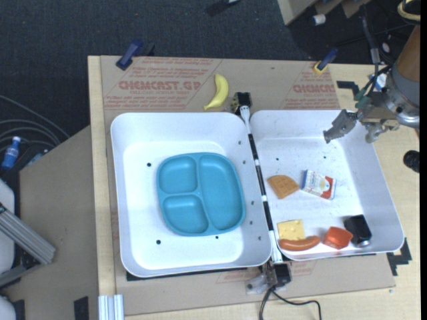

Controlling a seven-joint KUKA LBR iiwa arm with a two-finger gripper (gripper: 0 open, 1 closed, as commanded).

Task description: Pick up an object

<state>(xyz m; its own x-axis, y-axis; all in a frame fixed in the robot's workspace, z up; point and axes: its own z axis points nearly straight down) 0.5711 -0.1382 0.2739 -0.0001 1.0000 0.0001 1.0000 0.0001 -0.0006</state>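
The right bin point(373, 172) holds several small items: a brown toast slice point(283, 185), a white carton with red and blue print point(317, 184), a yellow cheese square point(290, 229), a sausage point(299, 244), a red piece point(338, 237) and a black block point(358, 229). My gripper point(352, 132) hangs over the bin's far right part, above and to the right of the carton. Its fingers point(334, 128) stand open with nothing between them.
A blue divided plate point(200, 193) lies in the left bin point(127, 179). A toy banana point(217, 92) rests on the bench behind the bins. Clamps sit at the bench's far edge, and a black divider strip point(255, 172) runs between the bins.
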